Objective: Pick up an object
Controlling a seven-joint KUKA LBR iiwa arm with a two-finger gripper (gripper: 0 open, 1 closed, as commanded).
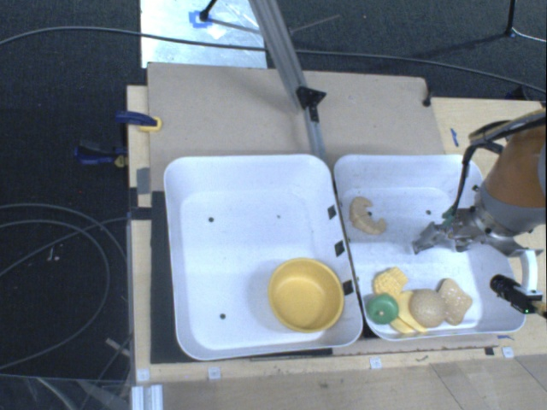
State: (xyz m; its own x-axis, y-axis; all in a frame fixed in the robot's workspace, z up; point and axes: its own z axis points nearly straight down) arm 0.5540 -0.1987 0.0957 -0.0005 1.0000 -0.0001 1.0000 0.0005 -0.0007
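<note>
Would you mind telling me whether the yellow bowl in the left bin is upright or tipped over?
Upright. The yellow bowl shows its round rim and hollow inside facing up, resting on the left bin's floor near the front right corner.

Dark carpet (60,101) is crossed by loose cables (51,254); a bright floor patch (184,11) is seen at 11 o'clock.

Both white bins (248,178) look smooth matt plastic, yellow bowl (306,294) in left one glossy plastic w/ sheen, bench (222,109) beyond bins matt brown board.
</note>
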